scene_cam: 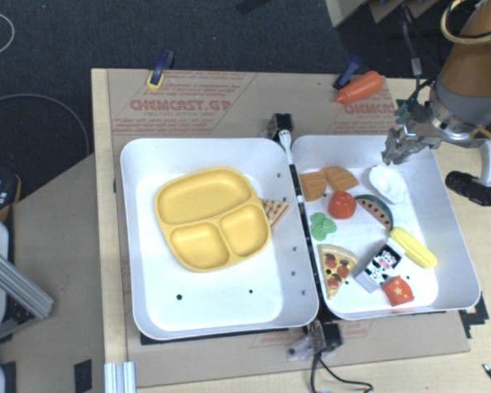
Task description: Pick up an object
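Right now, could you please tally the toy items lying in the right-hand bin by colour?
Red: 2, tomato and small red piece
Orange-brown: 2, bread pieces
Green: 1, leafy piece
Yellow: 1, corn
White: 1, rounded piece
Mixed colours: 3, watermelon slice, pizza slice, black-and-white carton
Total: 10

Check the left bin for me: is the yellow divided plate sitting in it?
Yes, the yellow divided plate lies inside the left bin, with the other toy foods over in the right bin.

Yellow tray [206, 217], white bins [139, 219], red tomato [342, 205], green-rind melon slice [375, 209].
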`<action>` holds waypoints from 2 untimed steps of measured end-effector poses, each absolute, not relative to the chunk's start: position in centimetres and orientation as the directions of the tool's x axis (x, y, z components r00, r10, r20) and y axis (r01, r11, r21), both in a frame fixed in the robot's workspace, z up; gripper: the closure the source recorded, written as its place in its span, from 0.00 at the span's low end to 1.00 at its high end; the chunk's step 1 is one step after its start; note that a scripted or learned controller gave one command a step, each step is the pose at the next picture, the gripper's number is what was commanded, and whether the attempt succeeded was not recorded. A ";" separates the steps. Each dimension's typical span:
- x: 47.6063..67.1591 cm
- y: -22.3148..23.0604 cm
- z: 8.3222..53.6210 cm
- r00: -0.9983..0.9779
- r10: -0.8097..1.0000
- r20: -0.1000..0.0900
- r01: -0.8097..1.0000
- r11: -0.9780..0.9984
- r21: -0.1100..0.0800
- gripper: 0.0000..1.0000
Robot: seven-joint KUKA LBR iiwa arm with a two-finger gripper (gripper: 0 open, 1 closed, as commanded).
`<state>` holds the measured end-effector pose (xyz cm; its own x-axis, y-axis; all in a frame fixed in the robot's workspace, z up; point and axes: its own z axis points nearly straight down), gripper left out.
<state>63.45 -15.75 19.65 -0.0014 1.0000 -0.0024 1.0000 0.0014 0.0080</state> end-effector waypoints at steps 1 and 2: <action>63.6 -15.8 22.8 -0.001 1.000 -0.002 1.000 0.001 0.006 1.00; 61.7 -10.7 23.3 -0.005 1.000 0.003 1.000 0.005 -0.002 1.00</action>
<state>61.68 -10.70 23.27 -0.0048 1.0000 0.0025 1.0000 0.0048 -0.0015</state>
